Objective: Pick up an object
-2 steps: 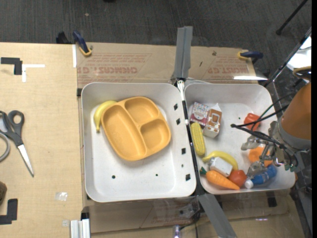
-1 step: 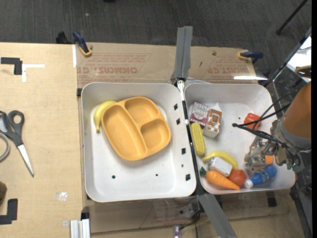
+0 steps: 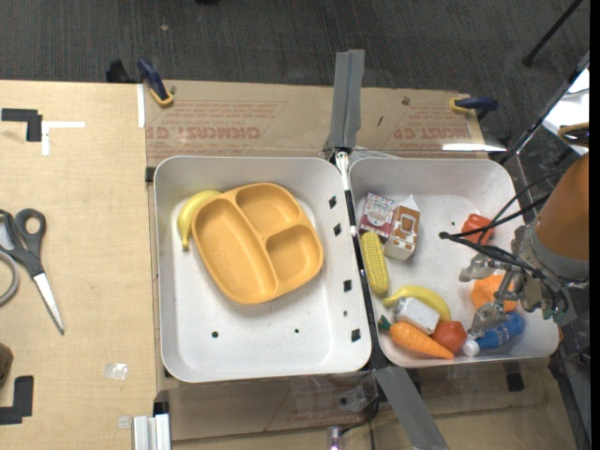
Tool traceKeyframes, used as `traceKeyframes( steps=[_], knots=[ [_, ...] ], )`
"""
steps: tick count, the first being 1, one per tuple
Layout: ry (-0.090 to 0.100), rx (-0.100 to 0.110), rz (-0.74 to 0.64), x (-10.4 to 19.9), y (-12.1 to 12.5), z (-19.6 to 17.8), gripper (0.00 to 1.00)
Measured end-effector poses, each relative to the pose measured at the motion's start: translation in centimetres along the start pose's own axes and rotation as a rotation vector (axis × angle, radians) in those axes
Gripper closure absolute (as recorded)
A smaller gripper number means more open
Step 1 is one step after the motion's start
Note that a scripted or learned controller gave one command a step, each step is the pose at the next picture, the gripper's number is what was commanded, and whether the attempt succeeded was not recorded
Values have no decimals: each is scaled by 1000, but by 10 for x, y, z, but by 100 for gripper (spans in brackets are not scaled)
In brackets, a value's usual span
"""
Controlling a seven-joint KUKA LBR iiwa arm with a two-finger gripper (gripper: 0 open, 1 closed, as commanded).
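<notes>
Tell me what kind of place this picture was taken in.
Most likely a robotics lab or test bench, not a home kitchen. Two white bins sit on clamped cardboard, the food in them looks like toys, such as a plastic carrot, and a robot gripper hangs over the right bin.

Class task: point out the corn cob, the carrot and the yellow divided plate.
corn cob (image 3: 375, 262), camera view, middle of the cob.
carrot (image 3: 419, 341), camera view, orange body.
yellow divided plate (image 3: 251, 242), camera view, central divider.
</notes>
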State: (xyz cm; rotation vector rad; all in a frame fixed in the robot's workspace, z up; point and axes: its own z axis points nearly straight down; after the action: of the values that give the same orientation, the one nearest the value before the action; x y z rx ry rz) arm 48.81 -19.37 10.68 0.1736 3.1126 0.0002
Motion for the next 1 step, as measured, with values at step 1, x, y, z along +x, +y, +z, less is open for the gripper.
traceKeyframes(
  steps=[1],
  knots=[
    [-3, 1, -2, -2, 0, -9, 100]
  ],
)
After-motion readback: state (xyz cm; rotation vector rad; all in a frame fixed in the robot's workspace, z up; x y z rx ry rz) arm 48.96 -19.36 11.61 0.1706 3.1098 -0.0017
